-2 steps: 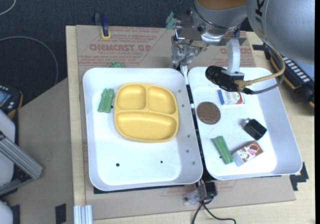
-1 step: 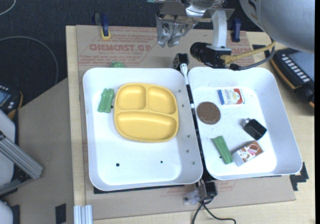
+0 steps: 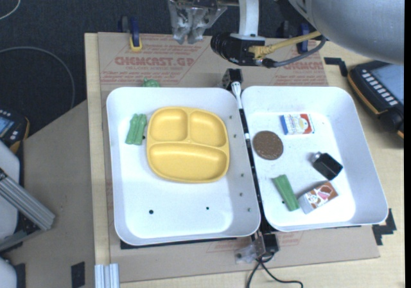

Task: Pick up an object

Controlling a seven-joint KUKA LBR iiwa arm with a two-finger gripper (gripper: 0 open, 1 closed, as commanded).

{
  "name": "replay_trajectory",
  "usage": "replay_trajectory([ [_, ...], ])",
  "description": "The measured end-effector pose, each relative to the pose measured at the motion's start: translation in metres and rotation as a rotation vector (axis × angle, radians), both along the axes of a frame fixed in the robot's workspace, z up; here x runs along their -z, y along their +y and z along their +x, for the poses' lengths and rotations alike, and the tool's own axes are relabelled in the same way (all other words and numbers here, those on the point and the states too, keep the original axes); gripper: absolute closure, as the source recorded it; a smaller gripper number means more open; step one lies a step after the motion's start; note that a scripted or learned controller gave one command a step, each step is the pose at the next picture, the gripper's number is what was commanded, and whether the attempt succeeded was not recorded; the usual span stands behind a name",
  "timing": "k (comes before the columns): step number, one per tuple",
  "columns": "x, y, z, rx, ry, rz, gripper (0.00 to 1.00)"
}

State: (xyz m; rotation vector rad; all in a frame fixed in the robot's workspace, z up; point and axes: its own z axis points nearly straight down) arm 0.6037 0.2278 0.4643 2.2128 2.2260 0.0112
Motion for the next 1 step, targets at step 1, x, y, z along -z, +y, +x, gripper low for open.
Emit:
replay_trajectory([
  [1,-0.0078,-0.0020,0.0000,0.001,0.002,-0.003,1.00],
])
